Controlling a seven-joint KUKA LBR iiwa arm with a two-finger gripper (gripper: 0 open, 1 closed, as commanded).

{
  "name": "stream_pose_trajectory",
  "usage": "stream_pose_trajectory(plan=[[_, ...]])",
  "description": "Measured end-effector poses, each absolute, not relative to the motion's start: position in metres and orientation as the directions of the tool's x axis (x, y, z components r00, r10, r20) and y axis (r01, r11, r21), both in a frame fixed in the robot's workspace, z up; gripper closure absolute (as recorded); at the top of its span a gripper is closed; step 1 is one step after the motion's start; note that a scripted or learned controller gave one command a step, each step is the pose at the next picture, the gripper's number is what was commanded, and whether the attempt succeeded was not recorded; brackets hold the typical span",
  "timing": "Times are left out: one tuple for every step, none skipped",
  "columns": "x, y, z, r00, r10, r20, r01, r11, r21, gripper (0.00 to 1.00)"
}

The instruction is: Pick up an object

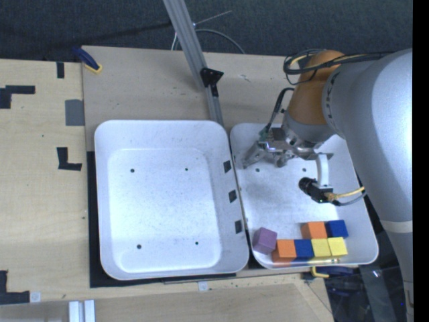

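Item 1, gripper (258, 154): hung over the upper part of the right bin (268, 200), close to that bin's upper left corner. Fingers (251, 157) appeared to splay apart toward the bin's left wall, with nothing between them. Orange band above the wrist, grey arm (375, 126) entering from the bin's right side and covering its upper right corner.

Item 2, black fitting with yellow cable (315, 189): lay over the right bin's floor, below and to the right of the gripper, apparently part of the arm's dressing.

Item 3, blocks, all grouped along the right bin's lower edge, well apart from the gripper:
- purple block (265, 239), leftmost and slightly separate, nearest the bin's left wall; tilted relative to the others.
- orange block (286, 248), just beside the purple one.
- blue block (303, 248), yellow blocks (328, 247), a second orange block (314, 231) and a second blue block (336, 229), packed touching in two short rows running along the bin's lower edge.

Item 4, left bin (161, 193): adjoined the right bin's left wall.

Assessment: no pick had been made. The candidates lay straight down the bin from the gripper; the purple block, standing free, looked the easiest target, since the packed rows left little room for fingers.
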State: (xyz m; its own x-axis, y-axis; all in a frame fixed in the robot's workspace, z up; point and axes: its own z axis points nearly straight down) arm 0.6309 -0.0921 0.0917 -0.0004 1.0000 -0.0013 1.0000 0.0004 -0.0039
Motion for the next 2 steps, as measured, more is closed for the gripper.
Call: stream_pose_trajectory(plan=[[0.607,-0.059,0.197,-0.004,1.000,0.001,1.000,0.004,0.006,0.00],[0.632,-0.021,0.192,-0.005,1.000,0.001,1.000,0.005,0.000,0.00]])
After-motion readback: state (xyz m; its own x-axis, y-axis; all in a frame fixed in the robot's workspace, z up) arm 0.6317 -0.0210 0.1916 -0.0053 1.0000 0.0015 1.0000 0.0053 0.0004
